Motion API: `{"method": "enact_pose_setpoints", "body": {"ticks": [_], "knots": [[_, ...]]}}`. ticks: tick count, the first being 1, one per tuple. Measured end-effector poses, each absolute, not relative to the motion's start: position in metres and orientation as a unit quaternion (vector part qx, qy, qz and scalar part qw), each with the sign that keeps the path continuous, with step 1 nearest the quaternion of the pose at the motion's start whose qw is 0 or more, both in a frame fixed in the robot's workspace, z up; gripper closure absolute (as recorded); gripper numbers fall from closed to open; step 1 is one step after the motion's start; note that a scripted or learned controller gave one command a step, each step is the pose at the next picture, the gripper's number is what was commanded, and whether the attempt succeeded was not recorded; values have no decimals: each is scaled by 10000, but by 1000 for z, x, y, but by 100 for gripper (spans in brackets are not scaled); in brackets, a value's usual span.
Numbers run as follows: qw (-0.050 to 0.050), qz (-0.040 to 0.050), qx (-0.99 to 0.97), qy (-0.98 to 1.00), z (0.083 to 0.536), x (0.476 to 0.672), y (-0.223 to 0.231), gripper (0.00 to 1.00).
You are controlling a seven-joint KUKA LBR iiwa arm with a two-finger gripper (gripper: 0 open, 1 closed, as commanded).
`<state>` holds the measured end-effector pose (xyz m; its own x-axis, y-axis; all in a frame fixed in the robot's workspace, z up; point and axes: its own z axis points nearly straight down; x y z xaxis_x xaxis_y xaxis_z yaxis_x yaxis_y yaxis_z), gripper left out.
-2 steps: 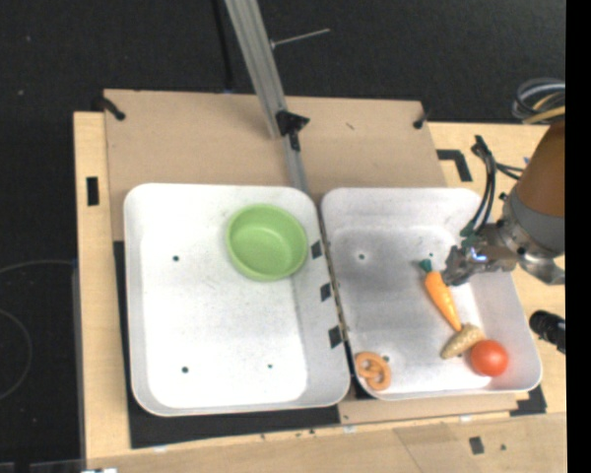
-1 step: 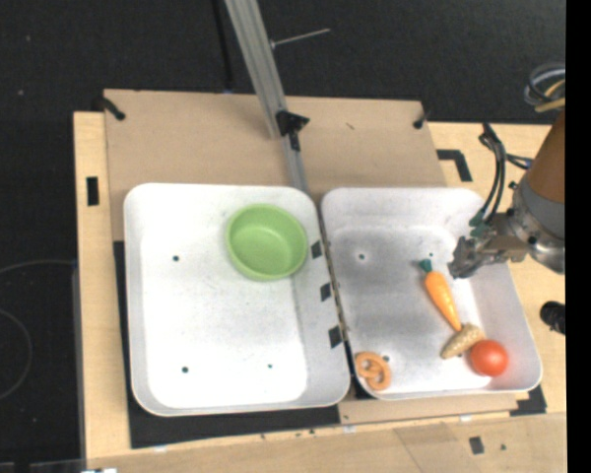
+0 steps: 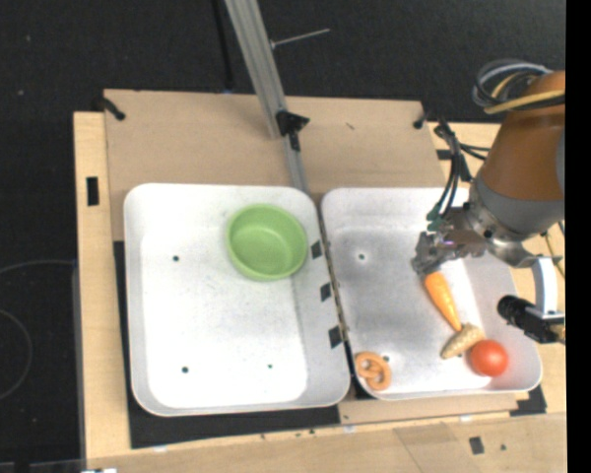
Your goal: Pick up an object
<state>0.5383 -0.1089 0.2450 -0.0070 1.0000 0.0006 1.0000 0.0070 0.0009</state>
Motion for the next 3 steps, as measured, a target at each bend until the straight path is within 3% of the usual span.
{"method": "enact_pose_setpoints", "body": {"ticks": [3], "knots": [[1, 16, 7041, 7101, 251, 603, 49, 100]]}}
